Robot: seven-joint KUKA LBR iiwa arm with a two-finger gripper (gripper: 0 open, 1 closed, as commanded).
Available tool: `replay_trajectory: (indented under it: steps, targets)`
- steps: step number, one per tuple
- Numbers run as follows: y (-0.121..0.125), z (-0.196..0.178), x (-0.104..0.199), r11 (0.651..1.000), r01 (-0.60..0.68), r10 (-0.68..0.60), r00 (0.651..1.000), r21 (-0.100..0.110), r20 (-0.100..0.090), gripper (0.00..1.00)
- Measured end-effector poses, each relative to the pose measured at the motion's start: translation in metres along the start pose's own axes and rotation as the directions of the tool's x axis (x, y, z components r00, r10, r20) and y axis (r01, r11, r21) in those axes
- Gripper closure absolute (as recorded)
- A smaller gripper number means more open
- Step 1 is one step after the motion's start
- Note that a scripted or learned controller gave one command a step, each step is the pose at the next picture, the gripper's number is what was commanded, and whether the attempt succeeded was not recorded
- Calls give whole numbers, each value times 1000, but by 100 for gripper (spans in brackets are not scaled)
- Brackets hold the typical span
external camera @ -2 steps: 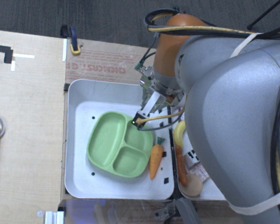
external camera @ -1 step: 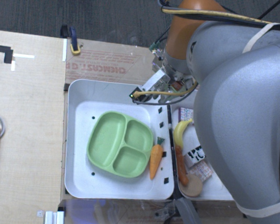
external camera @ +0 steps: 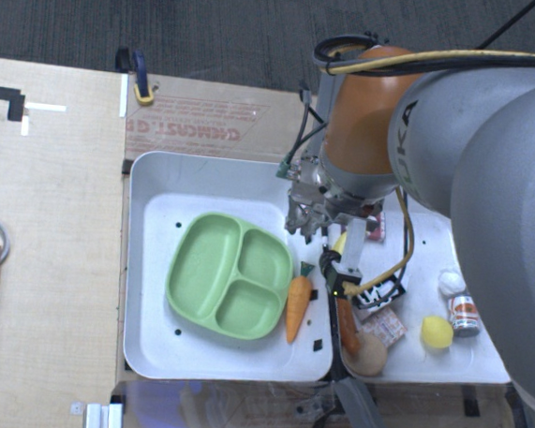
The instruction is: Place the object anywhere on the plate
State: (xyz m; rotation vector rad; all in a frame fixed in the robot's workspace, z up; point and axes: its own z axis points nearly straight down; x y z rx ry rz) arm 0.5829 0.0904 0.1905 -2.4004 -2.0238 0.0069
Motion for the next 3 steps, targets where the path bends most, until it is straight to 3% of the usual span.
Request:
replay_trajectory:
  steps: [1, 2, 3]
  targets:
    - [-25, 2, 20, 779, 627, -627, 779, -1, 0, 100]
    - [-39, 11, 40, 545, 839, -839, 545, -2, 1, 100]
    - [-43, -1, -20, 282, 959, -959, 282, -3, 3, 100]
